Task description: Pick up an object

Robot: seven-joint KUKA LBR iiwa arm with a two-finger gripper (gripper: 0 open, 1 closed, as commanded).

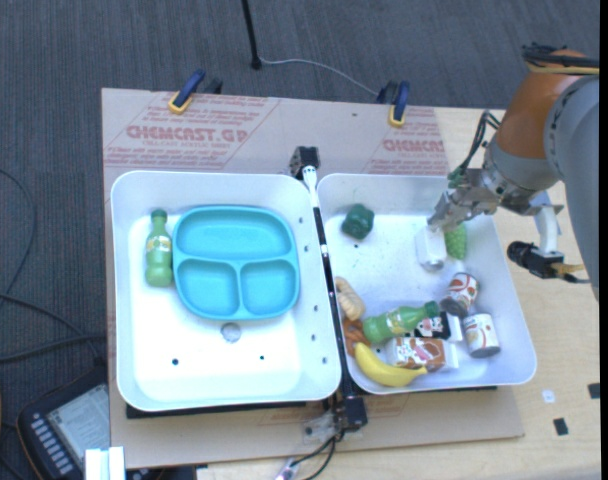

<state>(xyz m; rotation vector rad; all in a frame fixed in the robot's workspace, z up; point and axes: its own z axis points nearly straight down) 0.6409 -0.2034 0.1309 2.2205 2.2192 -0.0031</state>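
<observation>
My gripper hangs over the upper right part of the right bin. Just below it a light green object lies beside a small clear cup. Whether the gripper touches the green object cannot be made out. Further left in that bin sits a dark green piece. Along the bin's lower part lie a banana, a green bottle, a bread-like piece, a printed carton and two small cans.
The left bin holds a blue divided plate, a green bottle at its left and a small round disc. Two clamps hold the cardboard base. The arm's orange band rises at the right.
</observation>
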